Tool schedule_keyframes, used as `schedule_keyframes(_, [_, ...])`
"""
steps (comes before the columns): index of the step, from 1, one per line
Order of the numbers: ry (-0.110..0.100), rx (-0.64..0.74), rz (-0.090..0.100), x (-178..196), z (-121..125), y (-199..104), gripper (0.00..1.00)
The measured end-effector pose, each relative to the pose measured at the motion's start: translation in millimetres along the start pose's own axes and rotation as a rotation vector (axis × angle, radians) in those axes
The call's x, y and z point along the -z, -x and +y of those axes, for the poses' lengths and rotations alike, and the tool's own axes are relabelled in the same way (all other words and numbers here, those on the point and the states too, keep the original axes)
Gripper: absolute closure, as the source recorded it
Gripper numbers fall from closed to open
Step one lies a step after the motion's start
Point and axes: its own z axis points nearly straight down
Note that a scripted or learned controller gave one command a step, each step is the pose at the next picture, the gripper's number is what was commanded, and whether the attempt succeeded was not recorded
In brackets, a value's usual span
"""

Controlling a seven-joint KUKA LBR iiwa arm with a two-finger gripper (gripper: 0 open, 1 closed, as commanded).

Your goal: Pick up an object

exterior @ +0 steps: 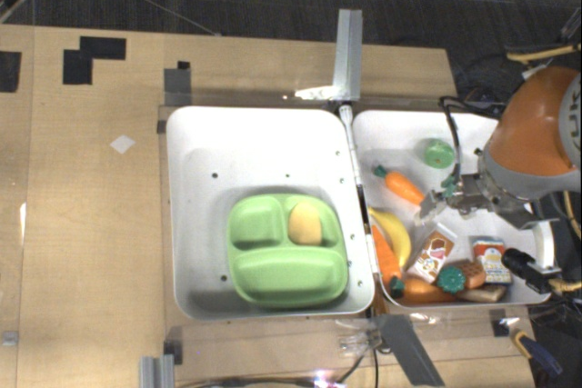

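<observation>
Fingers of the gripper point(443, 197) look a little apart and hold nothing, low in the right bin point(405, 136) just above the banana point(394, 232), so picking up has not happened yet.

Two bins sit side by side on the bench point(91, 241). The left bin point(195, 195) holds a divided tray point(273, 273); the right bin point(400, 132) holds toy foods.
</observation>
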Motion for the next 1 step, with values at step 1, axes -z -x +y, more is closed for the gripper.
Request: schedule_keyframes(1, [0.015,0.25,-0.006,-48.6,79.8,0.9,0.0])
